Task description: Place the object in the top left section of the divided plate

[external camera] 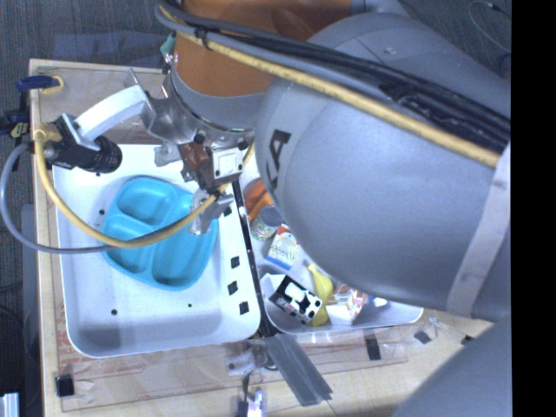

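Divided plate (161,233) is sitting in the left bin (130,328); we're hovering the claw (207,205) at its 2 o'clock rim, grip state unreadable.

A pale wooden bench (174,367) stands on dark grey carpeted floor (78,11).

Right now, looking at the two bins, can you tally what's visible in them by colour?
Blue: 1, the divided plate in the left bin
Orange: 1, an item at the right bin's near edge
Yellow: 1, banana-like item
Black and white: 1, patterned item
White or pale packets: 2, and
Total: 6 visible; the arm hides much of the right bin.
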Robot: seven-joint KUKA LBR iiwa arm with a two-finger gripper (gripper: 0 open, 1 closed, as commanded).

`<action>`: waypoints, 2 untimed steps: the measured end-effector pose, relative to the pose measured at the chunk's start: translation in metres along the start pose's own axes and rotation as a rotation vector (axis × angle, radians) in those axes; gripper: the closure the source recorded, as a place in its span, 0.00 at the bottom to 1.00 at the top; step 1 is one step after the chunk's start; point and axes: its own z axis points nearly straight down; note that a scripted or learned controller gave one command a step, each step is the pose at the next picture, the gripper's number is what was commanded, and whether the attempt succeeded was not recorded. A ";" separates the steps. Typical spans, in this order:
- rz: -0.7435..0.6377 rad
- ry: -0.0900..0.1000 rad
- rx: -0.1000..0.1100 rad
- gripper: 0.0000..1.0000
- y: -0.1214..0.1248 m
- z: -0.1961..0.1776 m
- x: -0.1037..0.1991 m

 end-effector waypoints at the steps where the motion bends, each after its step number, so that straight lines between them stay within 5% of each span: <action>1: -0.001 -0.001 -0.001 0.00 -0.001 0.001 0.000; 2: 0.068 -0.002 0.000 0.00 -0.015 0.047 -0.005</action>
